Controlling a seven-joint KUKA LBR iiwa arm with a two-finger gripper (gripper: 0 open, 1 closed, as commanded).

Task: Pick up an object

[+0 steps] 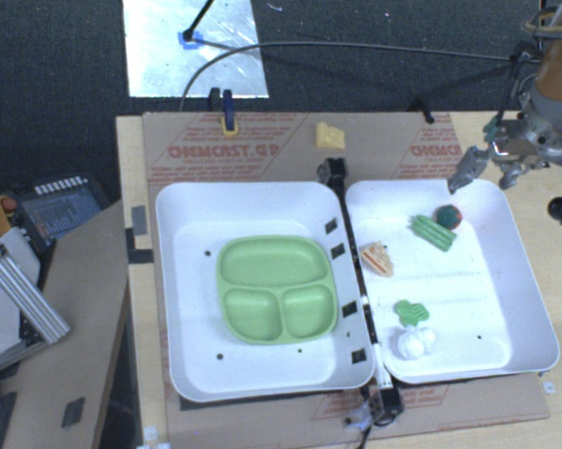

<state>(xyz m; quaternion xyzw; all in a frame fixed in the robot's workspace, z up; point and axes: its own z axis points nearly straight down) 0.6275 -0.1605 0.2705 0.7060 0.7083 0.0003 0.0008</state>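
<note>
**Arm poised over the far corner of the right bin**

The grey two-finger gripper (487,167) hung above the far right corner of the right shallow white bin (509,282), its fingers spread apart with nothing between them. In that bin lay a long green ridged vegetable toy (432,233) touching a small round red and green toy (448,217), both near the gripper. A tan wedge-shaped toy (377,259) sat just beside the central divider, and nearer the front a small green leafy toy (410,311) rested against a white rounded toy (414,342). The left shallow white bin (185,271) held a pale green three-compartment plastic tray (275,290). A small yellow block (330,136) lay on the cardboard sheet (258,147) behind the bins.
</note>
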